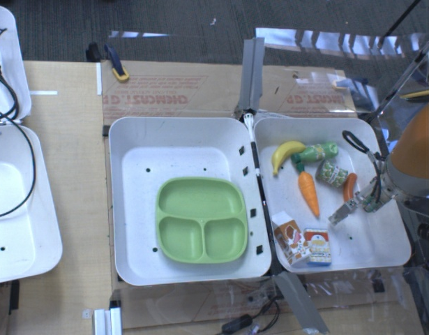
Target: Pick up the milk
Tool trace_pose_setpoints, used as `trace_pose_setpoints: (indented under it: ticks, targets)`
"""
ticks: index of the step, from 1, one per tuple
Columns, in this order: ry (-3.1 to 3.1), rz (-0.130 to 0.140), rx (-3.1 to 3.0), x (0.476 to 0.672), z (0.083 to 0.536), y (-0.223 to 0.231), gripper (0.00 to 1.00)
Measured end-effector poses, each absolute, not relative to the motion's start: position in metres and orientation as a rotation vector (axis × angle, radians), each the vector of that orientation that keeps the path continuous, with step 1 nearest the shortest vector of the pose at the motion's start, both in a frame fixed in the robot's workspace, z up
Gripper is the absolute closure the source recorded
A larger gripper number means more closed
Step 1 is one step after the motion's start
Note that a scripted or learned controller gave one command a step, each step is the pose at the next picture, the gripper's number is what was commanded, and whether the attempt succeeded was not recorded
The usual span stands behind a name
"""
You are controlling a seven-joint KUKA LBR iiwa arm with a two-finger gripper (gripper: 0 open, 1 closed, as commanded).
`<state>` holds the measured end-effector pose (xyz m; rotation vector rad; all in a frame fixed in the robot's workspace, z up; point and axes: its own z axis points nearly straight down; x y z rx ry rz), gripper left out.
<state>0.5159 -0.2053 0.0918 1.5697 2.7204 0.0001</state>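
Two bins: the gripper [337,217] hangs over the right bin [388,246]; the left bin [130,187] is far off to its left and holds a green plate [201,220].
Gripper: it holds nothing, and I cannot tell how wide it is.
Milk: I think the milk [288,241] is the brown and white box with a tilt, low and left of the gripper, near the bin's front wall.
Mix-up risk: a white and orange carton [317,247] touches the milk, so the gripper may grab the wrong box or push both.
Wall risk: the milk sits close to the wall, so a finger may bump it.
Slip risk: the box is tilted and may slide out.
Close food: a carrot [309,193] and a red thing [349,185] are just beside the gripper and may get knocked.
Writing on boxes: too small to read.
Writing on brown board: big red letters behind the bins, seen backwards; I cannot read them for sure.
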Motion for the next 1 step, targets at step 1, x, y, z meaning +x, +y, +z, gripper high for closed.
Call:
trace_pose_setpoints:
  ticks: [1]
  targets:
    - [2.716,0.002,1.573,0.5167,0.1012,-0.2051,1.0]
